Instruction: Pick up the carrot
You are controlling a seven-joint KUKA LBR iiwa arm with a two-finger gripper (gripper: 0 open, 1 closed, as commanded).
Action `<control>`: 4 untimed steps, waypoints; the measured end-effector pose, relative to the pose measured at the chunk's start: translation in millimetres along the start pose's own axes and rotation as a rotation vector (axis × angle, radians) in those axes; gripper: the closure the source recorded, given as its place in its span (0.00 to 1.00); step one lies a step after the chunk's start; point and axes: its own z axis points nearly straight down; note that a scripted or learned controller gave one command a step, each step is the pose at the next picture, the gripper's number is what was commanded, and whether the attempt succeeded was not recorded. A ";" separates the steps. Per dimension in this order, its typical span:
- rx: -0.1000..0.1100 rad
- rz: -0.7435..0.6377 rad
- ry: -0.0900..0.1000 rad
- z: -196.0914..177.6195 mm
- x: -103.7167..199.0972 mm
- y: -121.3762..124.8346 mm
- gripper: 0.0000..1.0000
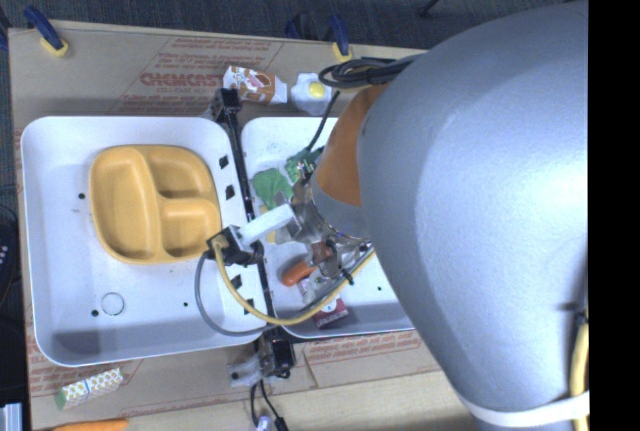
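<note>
The carrot (294,273), small and orange, lies in the right bin (262,137) near its front left corner. My gripper (323,256) hangs low over that bin, just right of the carrot and touching or nearly touching its right end. The grey arm with its orange band (345,159) hides most of the right bin.
A yellow divided tray (155,202) lies in the left bin (50,249). A green item (270,185) sits behind the carrot, and a dark packet (333,316) lies at the bin's front edge. A yellow cable (240,294) loops across the divider. Small packets (250,84) rest behind the bins.
</note>
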 end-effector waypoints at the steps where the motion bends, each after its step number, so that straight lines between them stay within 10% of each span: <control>1: 0.004 -0.008 -0.004 -9.6 0.3 -0.8 1.00; 2: 0.000 -0.157 -0.002 0.1 11.2 -52.1 1.00; 3: -0.003 -0.097 0.002 -93.7 -4.1 17.7 1.00; 4: -0.002 -0.097 0.001 -93.5 -4.1 17.1 0.00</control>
